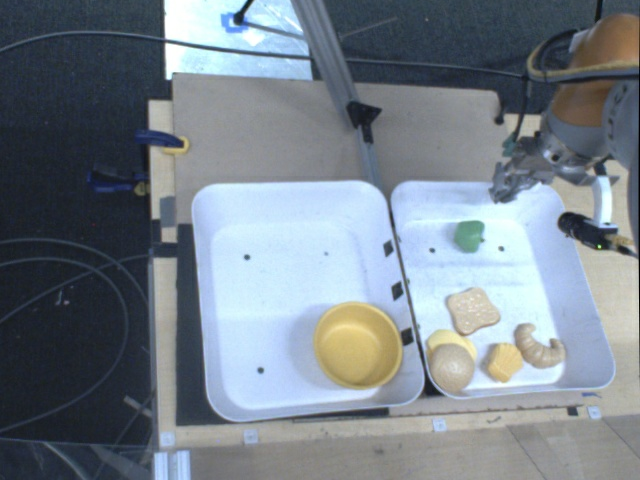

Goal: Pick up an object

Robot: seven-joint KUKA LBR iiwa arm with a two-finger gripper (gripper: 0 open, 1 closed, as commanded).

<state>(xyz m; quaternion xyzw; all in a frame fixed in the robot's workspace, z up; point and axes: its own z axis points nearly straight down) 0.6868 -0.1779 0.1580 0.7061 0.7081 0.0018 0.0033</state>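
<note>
The bench top (270, 128) is plain tan board, set on a dark carpeted floor strewn with black cables, with a blue-and-yellow clamp (160, 142) gripping its left edge and a grey pole (330, 48) slanting in from the far side. Two shallow white bins sit side by side on it. The left bin (290, 218) carries a yellow bowl (358, 344) near its front right corner. In the right bin (560, 268) a small green toy piece (469, 235) lies toward the far edge, roughly round with no clear long axis. Along the front edge lie a toast-like slice (472, 310), a pale round bun (451, 361) at the front left corner, a small yellow chunk (503, 361), and a curved croissant-like piece (540, 347) with its ends turned toward the far side. The gripper (508, 186) hangs over the right bin's far rim, apart from the green piece; whether it is spread or pressed together I cannot tell. No writing is legible anywhere.
</note>
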